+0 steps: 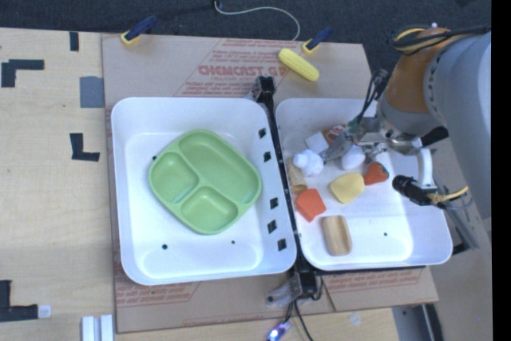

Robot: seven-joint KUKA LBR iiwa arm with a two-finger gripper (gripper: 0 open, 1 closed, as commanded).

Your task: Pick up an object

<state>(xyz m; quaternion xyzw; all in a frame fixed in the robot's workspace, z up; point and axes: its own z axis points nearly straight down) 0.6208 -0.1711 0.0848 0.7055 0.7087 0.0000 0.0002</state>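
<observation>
Hand (349, 141) low in right bin (415, 247), grip state unclear. Just beside it: white ball (310, 163), yellow piece (347, 188). Both likely light, rigid; pinch across middle.

In the right white bin (415, 247) a crowd of small things, the orange block (310, 204), pale yellow lump (347, 188), tan bread-like piece (336, 235) and white ball (308, 163), blocks the left half, leaving bare floor along the near right corner
</observation>
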